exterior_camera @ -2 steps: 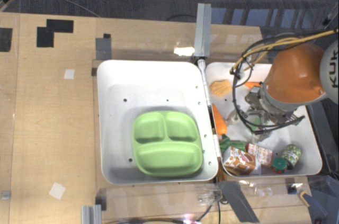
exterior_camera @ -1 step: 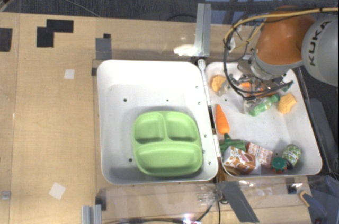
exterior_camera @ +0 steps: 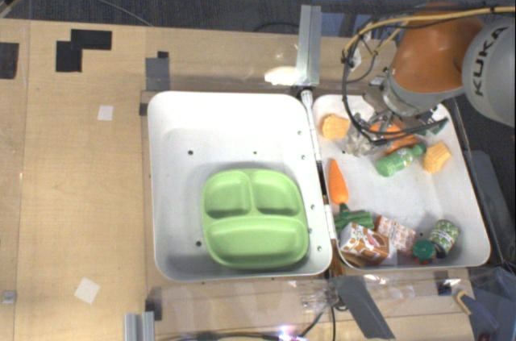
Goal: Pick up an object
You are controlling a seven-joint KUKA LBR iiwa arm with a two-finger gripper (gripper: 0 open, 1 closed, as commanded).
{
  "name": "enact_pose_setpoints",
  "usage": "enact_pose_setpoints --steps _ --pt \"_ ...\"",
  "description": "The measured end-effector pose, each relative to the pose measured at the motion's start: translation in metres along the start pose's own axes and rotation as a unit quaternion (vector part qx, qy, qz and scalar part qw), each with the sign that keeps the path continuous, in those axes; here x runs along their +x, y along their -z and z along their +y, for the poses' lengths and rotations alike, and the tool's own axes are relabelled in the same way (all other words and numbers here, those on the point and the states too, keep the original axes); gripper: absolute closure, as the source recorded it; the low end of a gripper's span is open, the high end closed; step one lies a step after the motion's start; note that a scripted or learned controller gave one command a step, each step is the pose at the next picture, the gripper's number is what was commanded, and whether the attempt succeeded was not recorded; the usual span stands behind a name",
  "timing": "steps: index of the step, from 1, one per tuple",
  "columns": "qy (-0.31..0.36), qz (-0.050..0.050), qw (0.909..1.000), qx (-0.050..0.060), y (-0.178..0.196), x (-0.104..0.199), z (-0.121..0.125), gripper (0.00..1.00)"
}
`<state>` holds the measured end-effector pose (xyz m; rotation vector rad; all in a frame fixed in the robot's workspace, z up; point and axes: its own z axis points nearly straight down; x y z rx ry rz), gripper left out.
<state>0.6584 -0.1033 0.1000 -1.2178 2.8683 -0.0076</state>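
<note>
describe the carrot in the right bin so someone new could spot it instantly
Look at the right bin of the two white ones. Along its left wall, about halfway down, the carrot lies lengthwise: a tapered orange cone with a green leafy end toward the near edge. The other orange pieces nearby are short and blocky.

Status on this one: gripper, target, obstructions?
Gripper low in right bin, fingers unreadable. Nothing seen held. Green bottle, orange pieces crowd it; carrot apart.

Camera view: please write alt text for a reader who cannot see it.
A grey and orange robot arm reaches into the right white bin, which holds toy food including a carrot. The left bin holds a green divided tray.
</note>
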Motion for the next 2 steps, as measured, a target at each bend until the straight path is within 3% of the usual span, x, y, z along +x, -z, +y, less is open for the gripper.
enact_pose_setpoints --steps 1,2 --pt "-0.023 0.002 0.9997 -0.001 0.1456 -0.0573 0.0413 1.0" --pt "-0.024 0.004 0.9997 -0.004 0.1479 -0.0568 0.0405 1.0"
